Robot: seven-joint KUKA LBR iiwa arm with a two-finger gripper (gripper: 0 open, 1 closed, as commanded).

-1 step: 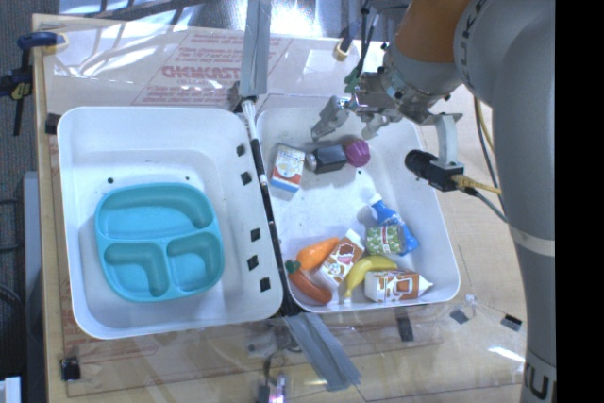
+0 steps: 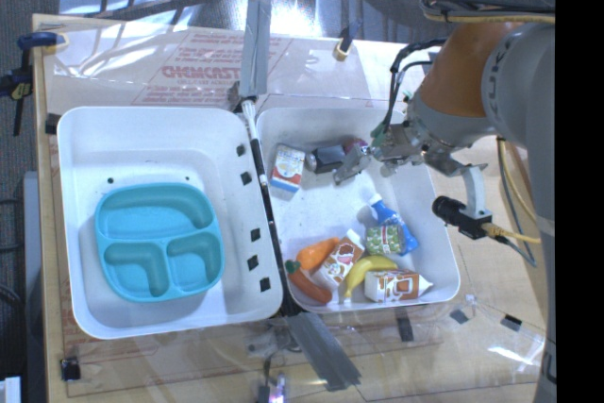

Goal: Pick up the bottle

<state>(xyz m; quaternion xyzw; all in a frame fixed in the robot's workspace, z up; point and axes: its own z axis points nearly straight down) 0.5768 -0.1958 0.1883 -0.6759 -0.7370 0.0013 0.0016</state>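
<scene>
A blue tray [image 2: 158, 253] sits in the left bin [image 2: 75, 156]. In the right bin [image 2: 444, 250], the gripper [image 2: 351, 167] hangs low by a dark thing [image 2: 327, 156]; I cannot tell how it stands. The bottle [image 2: 387, 228] lies nearby, untouched.

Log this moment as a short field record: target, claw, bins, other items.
target: bottle, blue cap, lying in the right bin, untouched
claw: claw low over the right bin's upper part, above and left of the bottle
left bin: left bin holds a blue divided tray
right bin items: small carton, carrot, banana, juice box
task state: bottle not yet picked up
</scene>
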